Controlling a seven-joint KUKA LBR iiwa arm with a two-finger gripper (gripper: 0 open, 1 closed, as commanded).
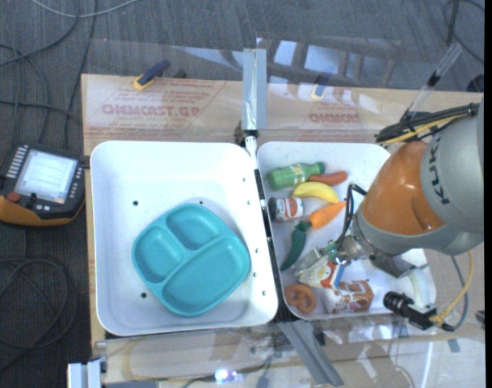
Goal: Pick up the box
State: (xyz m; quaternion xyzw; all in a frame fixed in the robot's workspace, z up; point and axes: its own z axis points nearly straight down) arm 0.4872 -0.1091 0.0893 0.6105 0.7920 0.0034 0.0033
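The box [351, 295], small and white with orange and brown print, lies near the front of the right bin [367, 153]. My gripper [339, 254] reaches down from the grey and orange arm [407, 200] just above and behind the box, over a crumpled white and green packet [317, 267]. The arm's bulk hides the bin's right half. Nothing shows as lifted off the bin floor.
The right bin also holds a green bottle [296, 174], a banana [315, 191], two carrots [327, 213], a small can [286, 208], a green pepper [295, 245] and a donut [301, 298]. A teal divided plate [191, 258] lies in the left bin [116, 184].
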